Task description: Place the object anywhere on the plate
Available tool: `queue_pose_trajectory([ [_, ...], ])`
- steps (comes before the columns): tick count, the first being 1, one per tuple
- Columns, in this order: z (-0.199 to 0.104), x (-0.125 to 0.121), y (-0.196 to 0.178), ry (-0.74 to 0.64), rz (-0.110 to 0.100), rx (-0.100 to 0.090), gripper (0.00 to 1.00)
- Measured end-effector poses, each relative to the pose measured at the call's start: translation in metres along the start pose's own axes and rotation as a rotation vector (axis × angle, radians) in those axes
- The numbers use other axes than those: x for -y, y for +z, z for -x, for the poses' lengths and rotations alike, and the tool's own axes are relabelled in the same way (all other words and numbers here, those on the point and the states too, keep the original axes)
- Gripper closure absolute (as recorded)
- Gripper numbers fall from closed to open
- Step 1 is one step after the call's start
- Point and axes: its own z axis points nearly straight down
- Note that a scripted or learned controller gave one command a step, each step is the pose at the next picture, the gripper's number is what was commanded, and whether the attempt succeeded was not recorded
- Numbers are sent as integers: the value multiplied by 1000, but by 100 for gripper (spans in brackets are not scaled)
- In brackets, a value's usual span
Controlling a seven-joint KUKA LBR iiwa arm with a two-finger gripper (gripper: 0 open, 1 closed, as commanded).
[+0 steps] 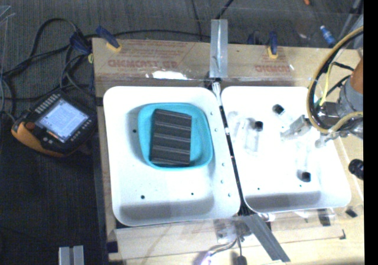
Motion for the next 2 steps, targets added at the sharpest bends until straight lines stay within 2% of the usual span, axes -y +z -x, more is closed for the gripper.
queue_pose_trajectory([
  [1, 12, -1, 186, 59, -2, -3, 0],
  [2, 50, -12, 86, -157, 1, -1, 0],
])
